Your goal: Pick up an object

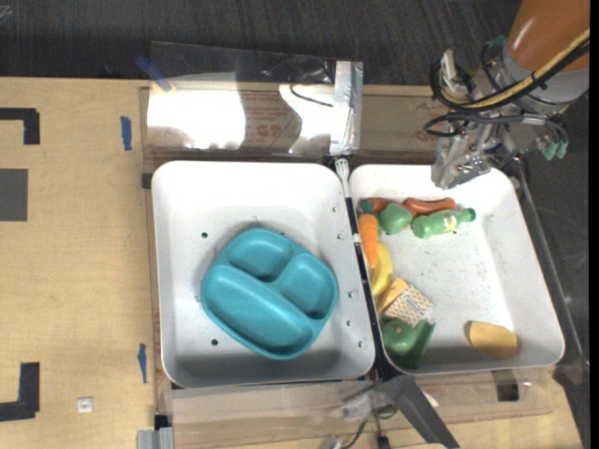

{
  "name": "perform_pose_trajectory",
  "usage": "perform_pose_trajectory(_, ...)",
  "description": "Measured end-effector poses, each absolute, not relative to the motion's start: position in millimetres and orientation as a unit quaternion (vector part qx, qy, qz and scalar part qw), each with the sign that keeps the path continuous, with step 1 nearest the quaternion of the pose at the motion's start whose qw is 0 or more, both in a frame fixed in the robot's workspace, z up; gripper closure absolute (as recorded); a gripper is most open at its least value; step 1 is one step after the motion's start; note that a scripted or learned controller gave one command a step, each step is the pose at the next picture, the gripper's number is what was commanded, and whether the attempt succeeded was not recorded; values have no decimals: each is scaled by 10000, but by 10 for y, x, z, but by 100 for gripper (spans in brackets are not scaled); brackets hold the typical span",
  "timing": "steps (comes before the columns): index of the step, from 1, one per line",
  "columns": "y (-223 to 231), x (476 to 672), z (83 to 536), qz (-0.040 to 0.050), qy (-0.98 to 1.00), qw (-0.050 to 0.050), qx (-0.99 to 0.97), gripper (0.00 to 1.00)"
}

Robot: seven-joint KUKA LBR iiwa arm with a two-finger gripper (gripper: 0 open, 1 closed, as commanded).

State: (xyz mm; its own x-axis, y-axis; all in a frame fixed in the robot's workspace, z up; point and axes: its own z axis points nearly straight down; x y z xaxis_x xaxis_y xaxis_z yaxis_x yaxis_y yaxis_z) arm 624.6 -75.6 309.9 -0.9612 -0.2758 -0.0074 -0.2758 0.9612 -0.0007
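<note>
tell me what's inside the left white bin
The left bin holds a teal divided tray with three compartments, nothing in them. The bin floor beneath the tray is covered.

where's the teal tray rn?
The teal tray lies in the left bin of the camera view, toward its front, across the divider from the banana.

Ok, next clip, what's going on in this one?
A robot arm reaches in from the right, its gripper hovering at the far edge of the right bin, with nothing seen in its grasp. That bin holds toy food: a green bottle, a carrot, a banana and a yellow piece near the front. The left bin holds a teal divided tray.
</note>
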Motion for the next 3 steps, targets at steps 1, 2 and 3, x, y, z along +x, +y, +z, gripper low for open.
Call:
perform_pose_trajectory(1,-325,5797,2904,8,9904,30,-1384,100)
perform_pose_trajectory(2,-261,6317,3009,-2,9894,45,-1453,100)
perform_pose_trajectory(3,-255,6338,3147,-10,9893,111,-1452,100)
